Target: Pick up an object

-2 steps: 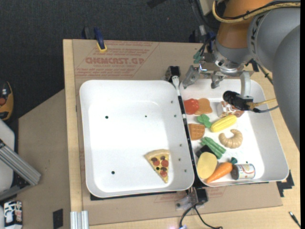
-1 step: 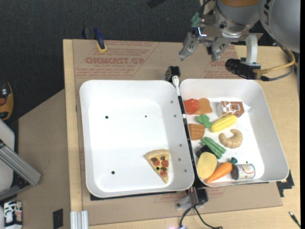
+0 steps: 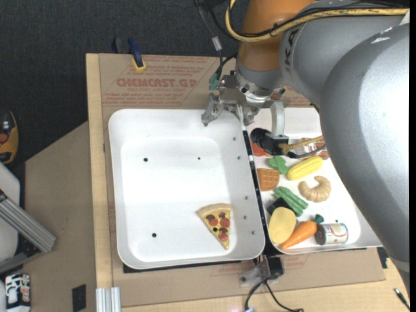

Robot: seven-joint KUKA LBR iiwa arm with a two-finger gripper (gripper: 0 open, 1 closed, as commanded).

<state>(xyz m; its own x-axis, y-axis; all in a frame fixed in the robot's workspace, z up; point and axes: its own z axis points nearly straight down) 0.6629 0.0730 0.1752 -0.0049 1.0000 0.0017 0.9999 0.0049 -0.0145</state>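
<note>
Hidden: the large grey arm (image 3: 364, 96) with its orange band covers the right white bin's (image 3: 364, 239) far and right parts; a dark item under the wrist is too obscured to name.
Gripper: the two-finger metal gripper (image 3: 227, 112) hangs over the bins' far edge; its fingers stand apart, nothing between them.
Left white bin (image 3: 130, 174): one toy pizza slice (image 3: 219, 223), near corner.
Right bin count: one yellow corn cob (image 3: 304, 168), one croissant (image 3: 316, 188), one orange carrot (image 3: 299, 234), one waffle square (image 3: 267, 178), one small can (image 3: 335, 233).
</note>
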